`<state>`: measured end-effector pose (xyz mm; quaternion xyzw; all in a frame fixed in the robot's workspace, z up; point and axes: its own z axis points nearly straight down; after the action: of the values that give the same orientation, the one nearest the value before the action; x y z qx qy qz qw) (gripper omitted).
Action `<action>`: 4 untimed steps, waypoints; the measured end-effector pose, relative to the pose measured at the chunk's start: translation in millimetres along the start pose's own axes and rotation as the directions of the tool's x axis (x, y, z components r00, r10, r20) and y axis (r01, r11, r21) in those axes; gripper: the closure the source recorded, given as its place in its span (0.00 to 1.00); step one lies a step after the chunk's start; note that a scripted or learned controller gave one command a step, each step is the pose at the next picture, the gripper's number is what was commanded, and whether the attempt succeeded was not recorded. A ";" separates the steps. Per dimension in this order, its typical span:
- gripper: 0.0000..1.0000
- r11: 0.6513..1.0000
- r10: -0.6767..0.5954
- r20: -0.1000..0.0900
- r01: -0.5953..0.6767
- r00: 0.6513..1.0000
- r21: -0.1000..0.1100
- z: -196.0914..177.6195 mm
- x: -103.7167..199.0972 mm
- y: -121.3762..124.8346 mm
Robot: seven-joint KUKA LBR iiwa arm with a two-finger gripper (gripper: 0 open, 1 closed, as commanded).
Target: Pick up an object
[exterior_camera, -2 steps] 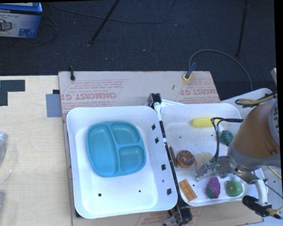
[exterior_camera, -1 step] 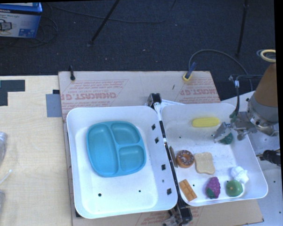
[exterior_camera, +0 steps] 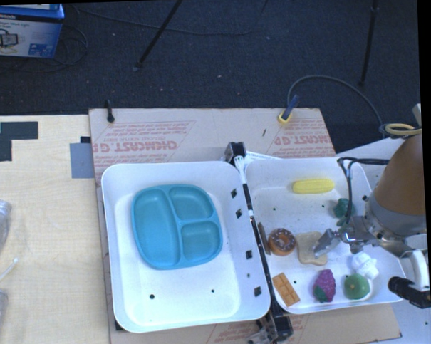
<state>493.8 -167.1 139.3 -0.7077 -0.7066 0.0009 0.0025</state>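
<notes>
- Left bin [exterior_camera: 117, 207]: I see a blue divided plate [exterior_camera: 177, 226] lying flat in the middle of its floor, well apart from the arm; I judge it plays no part in this attempt.
- Right bin [exterior_camera: 272, 174], near edge, left to right: an orange block [exterior_camera: 285, 289] at the near left corner, a purple grape cluster [exterior_camera: 324, 285], and a green fruit [exterior_camera: 357, 287].
- Right bin, middle: a brown doughnut [exterior_camera: 281, 241] just beside a tan piece [exterior_camera: 309, 248]; a yellow corn cob [exterior_camera: 313, 186] lies toward the far edge.
- Pincer [exterior_camera: 324, 246]: low over the bin floor, at the tan piece's right edge; I cannot tell its opening, nor whether anything is gripped.
- Progress, as I judge it: every object I can see rests on the bin floor, so the pick is not yet done; a secure grip and a lift are left.
</notes>
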 end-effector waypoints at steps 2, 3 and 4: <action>0.00 1.000 -0.001 0.002 0.001 1.000 -0.005 50.3 9.6 51.7; 0.00 1.000 -0.002 0.001 0.002 1.000 -0.004 50.9 47.3 77.6; 0.00 1.000 -0.002 0.003 0.002 1.000 -0.004 13.2 -46.7 129.9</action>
<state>623.5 -214.0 125.5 -0.7070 -0.7072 0.0004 0.0000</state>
